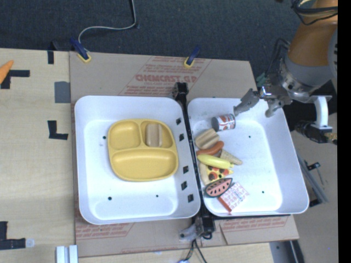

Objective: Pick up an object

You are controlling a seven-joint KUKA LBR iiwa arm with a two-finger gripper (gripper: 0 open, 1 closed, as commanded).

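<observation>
The right bin (274, 163) holds a pile of toy food along its left side: a small can (225, 123) lying on its side, a hot dog in a bun (209, 141), a banana (215, 161), a pizza slice (213, 173), a watermelon slice (218, 187) and a red-and-white packet (232, 196). My gripper (258, 106) hangs over the bin's upper right part, just right of the can, with its two fingers spread apart and nothing between them.
The left bin (93, 201) carries a yellow divided plate (143, 149) with a brownish item in its upper right compartment. A black divider clamp (186, 141) runs between the bins. Cardboard lies under both bins.
</observation>
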